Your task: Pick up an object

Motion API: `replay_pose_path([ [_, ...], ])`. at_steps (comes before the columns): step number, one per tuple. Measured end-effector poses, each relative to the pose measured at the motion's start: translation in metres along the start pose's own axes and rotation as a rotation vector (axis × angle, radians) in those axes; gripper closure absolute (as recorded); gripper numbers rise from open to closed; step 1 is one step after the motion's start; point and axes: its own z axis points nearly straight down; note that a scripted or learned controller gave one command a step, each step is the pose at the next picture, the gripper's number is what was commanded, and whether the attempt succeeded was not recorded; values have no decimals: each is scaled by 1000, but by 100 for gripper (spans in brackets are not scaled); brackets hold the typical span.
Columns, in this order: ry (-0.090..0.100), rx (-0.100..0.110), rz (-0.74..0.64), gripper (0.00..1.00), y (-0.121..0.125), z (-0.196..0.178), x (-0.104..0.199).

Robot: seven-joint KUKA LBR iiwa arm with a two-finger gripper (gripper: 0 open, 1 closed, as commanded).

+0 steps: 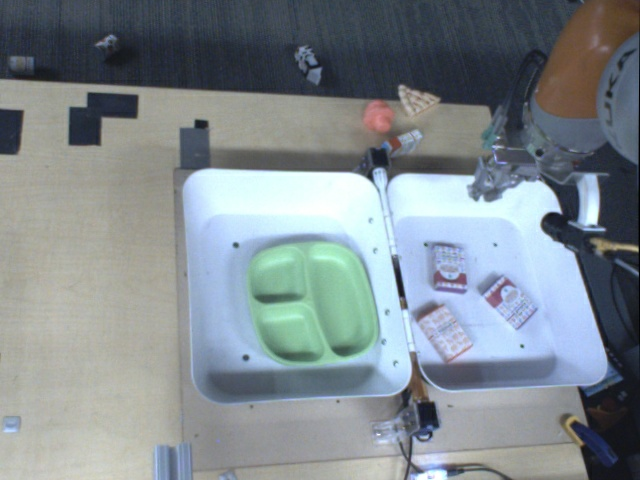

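Over the far rim of the right bin [560,363], the hand [492,180] hangs clear of the contents, most likely poised to descend on one of the three small red-and-white packets, which lie flat and near one another on the bin floor: one [449,267] nearest the hand, one [509,301] to its right and one [444,331] toward the front wall. Whether the hand is open or closed is too small and blurred to tell, and the arm is cut off at the picture's edge. A green divided tray [311,302] rests in the left bin [210,298], probably set apart as a receiving place.
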Motion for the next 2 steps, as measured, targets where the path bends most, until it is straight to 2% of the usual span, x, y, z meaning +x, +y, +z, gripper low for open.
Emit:
replay_pose_path([
  [1, 0, 5, 0, 0, -1, 2, 0],
  [2, 0, 3, 3, 0, -48, 137, -17],
])
